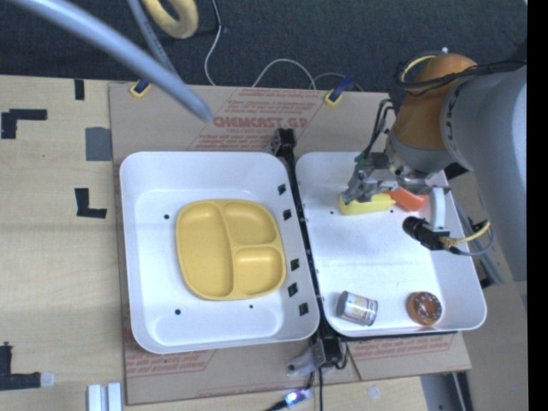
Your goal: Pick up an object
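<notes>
My gripper (pixel 366 188) reaches down into the back of the right bin (pixel 377 255). Its dark fingers stand over a yellow block (pixel 366 204) that lies flat on the bin floor. An orange piece (pixel 409 199) lies just right of the block, partly under the wrist. A small metal can (pixel 356 308) lies on its side near the bin's front. A brown round object (pixel 424 307) sits at the front right corner. The arm's orange band (pixel 428 101) shows above the wrist.
The left bin (pixel 154 315) holds a yellow divided plate (pixel 229 248) in its middle. A black clip divider (pixel 294 221) runs between the two bins. A black cable end (pixel 425 232) hangs beside the wrist. Cardboard lies under both bins.
</notes>
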Robot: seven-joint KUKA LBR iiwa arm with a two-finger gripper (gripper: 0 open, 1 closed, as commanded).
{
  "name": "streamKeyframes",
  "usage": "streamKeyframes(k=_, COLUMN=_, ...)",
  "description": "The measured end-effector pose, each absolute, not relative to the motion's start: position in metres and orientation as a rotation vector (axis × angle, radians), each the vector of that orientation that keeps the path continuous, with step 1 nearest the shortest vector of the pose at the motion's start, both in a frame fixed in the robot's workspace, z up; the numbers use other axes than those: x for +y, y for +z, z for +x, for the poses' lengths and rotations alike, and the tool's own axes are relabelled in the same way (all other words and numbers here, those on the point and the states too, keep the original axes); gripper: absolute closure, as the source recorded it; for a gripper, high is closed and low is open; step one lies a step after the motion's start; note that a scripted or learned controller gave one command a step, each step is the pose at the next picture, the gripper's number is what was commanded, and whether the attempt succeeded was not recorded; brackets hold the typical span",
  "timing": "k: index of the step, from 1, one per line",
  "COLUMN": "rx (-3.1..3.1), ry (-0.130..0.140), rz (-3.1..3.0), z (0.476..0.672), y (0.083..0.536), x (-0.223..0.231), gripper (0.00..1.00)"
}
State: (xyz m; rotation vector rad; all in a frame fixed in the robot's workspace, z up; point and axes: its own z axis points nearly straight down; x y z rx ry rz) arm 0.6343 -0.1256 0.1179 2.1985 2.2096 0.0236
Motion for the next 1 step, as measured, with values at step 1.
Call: streamKeyframes(k=1, rx=2.222, ry=0.004, rz=2.217, z=0.641, y=0.1621, x=-0.125, gripper=1.0)
